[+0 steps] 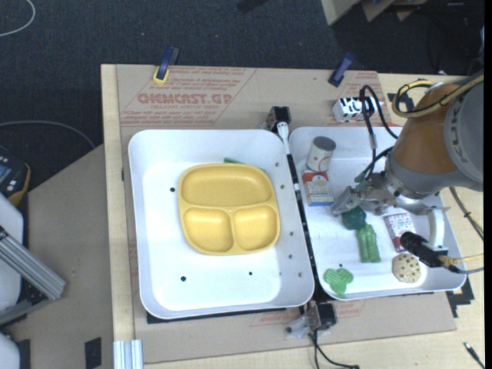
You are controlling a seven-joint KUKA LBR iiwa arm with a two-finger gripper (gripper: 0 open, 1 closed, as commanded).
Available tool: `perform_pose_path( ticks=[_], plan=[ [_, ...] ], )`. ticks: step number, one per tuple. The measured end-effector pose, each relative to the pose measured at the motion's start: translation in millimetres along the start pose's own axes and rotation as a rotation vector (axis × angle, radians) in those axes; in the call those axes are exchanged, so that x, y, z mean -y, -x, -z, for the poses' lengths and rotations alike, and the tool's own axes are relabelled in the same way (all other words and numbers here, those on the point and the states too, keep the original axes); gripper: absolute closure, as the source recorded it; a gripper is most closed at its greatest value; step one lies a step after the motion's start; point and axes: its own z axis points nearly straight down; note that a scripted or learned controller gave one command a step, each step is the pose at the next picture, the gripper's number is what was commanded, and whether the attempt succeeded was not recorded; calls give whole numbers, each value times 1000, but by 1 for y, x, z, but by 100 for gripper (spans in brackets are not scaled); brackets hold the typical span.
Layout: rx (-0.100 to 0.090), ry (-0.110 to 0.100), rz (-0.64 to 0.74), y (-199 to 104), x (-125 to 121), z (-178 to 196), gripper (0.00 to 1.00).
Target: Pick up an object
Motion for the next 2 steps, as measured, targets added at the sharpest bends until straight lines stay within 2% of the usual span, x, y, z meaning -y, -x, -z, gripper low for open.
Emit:
perform_pose_path(
  ticks=[1,2],
  plan=[
    [2,6,-1,1,-1,14,100],
    [4,12,2,-7,2,61,100]
  ],
)
